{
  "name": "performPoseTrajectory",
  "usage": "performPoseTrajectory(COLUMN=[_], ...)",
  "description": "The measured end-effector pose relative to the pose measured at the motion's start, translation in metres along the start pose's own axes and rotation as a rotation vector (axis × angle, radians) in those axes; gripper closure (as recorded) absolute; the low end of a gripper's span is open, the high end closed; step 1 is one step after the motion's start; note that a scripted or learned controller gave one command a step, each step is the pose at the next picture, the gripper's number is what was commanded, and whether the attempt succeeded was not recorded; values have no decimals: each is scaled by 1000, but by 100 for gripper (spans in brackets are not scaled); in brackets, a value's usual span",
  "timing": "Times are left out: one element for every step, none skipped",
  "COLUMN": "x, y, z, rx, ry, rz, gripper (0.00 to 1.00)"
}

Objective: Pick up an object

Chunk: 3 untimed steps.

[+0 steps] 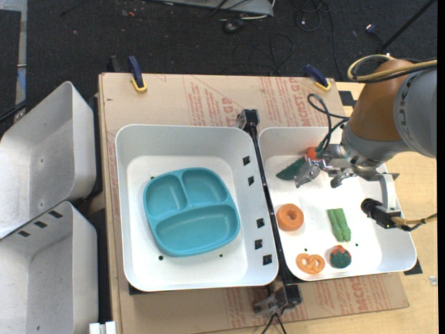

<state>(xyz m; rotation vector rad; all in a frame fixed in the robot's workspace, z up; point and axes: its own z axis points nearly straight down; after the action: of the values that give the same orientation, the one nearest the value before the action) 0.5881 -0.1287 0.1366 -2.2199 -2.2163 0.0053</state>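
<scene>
Currently left bin [132, 186] holds teal divided plate [191, 211]. Right bin [396, 256] holds orange ring [290, 217], pretzel [310, 262], green stick [338, 224], dark green piece [292, 168]. Pincer [320, 175] open, over right bin, just beside dark green piece.

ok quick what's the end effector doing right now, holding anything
End effector: over the right bin, beside a dark green object; whether it is open, closed or holding anything cannot be told.
</scene>
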Motion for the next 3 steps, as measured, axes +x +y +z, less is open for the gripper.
performPoseTrajectory(x=[1, 0, -4], y=[0, 1, -5], z=[47, 34, -27], rx=[-2, -6, -11], ry=[-1, -1, -3], rz=[0, 1, 1], gripper=[0, 100, 100])
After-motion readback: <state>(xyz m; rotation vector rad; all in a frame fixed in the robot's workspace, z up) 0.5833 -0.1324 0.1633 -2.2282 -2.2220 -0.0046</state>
